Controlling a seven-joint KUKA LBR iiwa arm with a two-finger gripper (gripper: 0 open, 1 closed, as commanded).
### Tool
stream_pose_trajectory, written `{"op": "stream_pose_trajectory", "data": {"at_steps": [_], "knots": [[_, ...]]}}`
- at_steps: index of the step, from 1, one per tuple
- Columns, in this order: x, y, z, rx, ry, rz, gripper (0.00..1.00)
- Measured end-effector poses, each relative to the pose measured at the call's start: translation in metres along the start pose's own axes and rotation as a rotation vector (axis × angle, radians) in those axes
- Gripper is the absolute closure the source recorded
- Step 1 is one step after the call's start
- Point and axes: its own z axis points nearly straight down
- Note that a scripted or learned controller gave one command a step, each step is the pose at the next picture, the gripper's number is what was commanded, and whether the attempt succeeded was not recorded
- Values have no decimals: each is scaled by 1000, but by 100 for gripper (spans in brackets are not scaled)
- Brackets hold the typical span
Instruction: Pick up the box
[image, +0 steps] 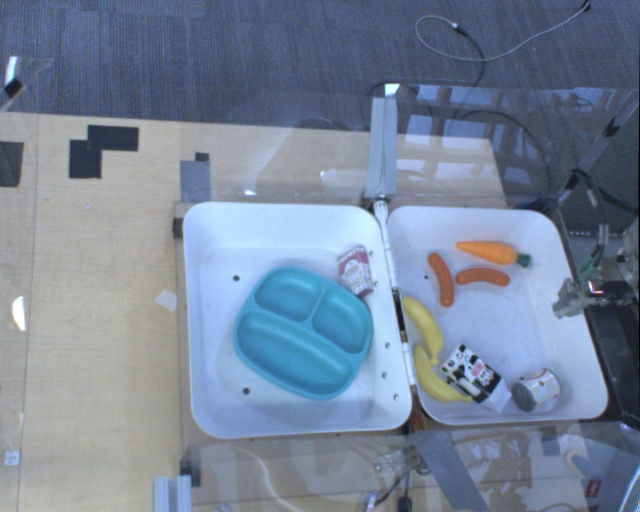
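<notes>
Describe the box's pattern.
White with black cow-like patches on the box, seen in the camera view.

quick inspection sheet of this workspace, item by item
surface: wooden bench bearing left bin and right bin, side by side
job's things: black-and-white box lying in right bin, against the bananas
clutter: carrot, two sausages, small can in right bin; blue divided plate and red packet in left bin
grippers: claw at right bin's right edge, apart from the box
cables: thin wire on the floor
surroundings: grey carpet
</notes>
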Motion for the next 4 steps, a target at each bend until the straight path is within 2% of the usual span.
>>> {"op": "stream_pose_trajectory", "data": {"at_steps": [4], "knots": [[1,10,-39,-15,-6,-24,100]]}}
